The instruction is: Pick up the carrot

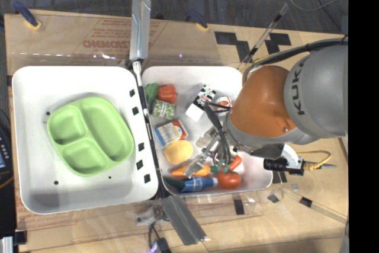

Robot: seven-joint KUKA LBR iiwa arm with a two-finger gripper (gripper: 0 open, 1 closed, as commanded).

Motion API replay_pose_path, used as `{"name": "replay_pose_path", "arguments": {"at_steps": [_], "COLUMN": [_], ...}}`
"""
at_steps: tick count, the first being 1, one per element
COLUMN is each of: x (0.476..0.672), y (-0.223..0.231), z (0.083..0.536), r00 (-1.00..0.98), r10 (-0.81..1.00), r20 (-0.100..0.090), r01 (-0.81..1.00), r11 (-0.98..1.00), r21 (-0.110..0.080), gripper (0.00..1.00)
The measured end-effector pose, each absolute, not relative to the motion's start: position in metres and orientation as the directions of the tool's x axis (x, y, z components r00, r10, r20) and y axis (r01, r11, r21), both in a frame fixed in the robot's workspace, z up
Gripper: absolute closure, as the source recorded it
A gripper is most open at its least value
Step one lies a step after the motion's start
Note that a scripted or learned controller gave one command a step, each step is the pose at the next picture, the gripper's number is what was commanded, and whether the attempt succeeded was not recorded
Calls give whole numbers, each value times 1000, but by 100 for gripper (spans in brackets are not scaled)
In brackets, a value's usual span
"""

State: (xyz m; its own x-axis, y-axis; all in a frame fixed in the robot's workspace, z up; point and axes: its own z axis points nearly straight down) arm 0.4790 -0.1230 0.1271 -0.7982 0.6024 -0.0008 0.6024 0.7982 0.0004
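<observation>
White plastic made up the two shallow bins set side by side on the wooden surface. In the left bin a light green compartment tray, divided into three sections, was seen lying flat. The right bin was crowded with toy food: a red pepper-like piece beside a green vegetable piece near the far left corner, a small green-labelled can just below them, a small red and blue printed packet, a pale yellow rounded fruit, a blue tube-shaped item along the near wall, and a red tomato beside it.

The orange carrot was found lying near the front wall of the right bin, between the yellow fruit and the blue tube, partly covered by the metal fingers. The grey arm with its orange band was seen reaching in from the right, and the pincer was lowered into the cluster just above the carrot and next to the tomato. Whether the pincer was spread or closed could not be told, since its tips were lost among the items. A black-and-white patterned object was seen near the wrist.
</observation>
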Motion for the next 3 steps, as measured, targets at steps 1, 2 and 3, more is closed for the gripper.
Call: {"name": "replay_pose_path", "arguments": {"at_steps": [1, 2, 3], "x": [484, 483, 548], "y": [-126, -126, -65], "z": [98, 106, 197], "r00": [-924, -926, -913], "r10": [382, 377, 408], "r20": [-16, -13, -3], "r01": [381, 377, 408], "r11": [924, 926, 913], "r21": [8, 5, 1], "gripper": [0, 100, 100]}}
